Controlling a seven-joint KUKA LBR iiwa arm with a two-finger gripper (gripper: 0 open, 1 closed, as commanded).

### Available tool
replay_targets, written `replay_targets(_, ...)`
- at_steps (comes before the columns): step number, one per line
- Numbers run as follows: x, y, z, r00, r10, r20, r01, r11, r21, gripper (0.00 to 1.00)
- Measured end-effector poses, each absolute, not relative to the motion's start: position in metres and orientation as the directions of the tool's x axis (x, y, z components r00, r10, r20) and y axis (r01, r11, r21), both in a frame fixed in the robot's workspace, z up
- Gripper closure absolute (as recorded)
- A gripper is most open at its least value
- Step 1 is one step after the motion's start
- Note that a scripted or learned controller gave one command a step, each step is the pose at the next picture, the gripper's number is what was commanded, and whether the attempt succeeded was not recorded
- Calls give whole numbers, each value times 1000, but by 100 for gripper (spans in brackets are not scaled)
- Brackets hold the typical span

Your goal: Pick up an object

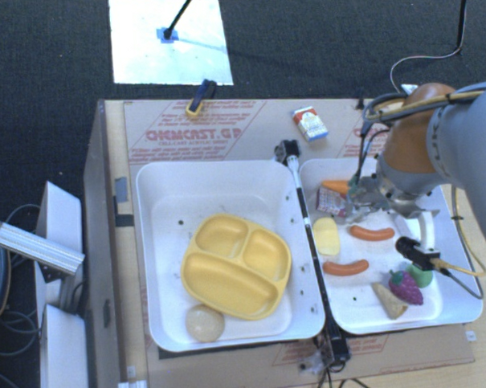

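Observation:
My gripper (pixel 357 197) hangs low over the back left of the right bin (pixel 449 305), below the arm's orange band (pixel 408 146). Right beside it lie a red-and-white packet (pixel 330 200) and an orange carrot (pixel 334 186). Further forward in that bin are a pale yellow block (pixel 326 236), two sausages (pixel 372 233) (pixel 345 267), a purple grape bunch (pixel 406 287) and a tan wedge (pixel 388 301). I see nothing lifted in the gripper.
The left bin (pixel 160 233) holds a yellow divided tray (pixel 235 265) and a pale round piece (pixel 204 323). A black divider (pixel 305 227) runs between the bins. A small red-and-white box (pixel 310 123) and a yellow-tipped tool (pixel 199 98) lie on the board behind.

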State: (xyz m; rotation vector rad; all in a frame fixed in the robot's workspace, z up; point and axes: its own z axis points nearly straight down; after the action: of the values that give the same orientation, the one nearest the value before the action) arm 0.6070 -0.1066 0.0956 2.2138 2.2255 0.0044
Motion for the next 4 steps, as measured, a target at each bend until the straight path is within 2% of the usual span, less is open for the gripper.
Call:
replay_targets(1, 581, -141, 155, -1, 1000, -2, 1000, 1, 4, 100)
replay_targets(2, 550, -161, 144, -1, 1000, -1, 1000, 1, 1, 100)
replay_targets(3, 555, -109, 190, -4, 1000, 0, 1000, 4, 3, 100)
replay_targets(4, 578, -125, 168, -2, 1000, -1, 1000, 2, 2, 100)
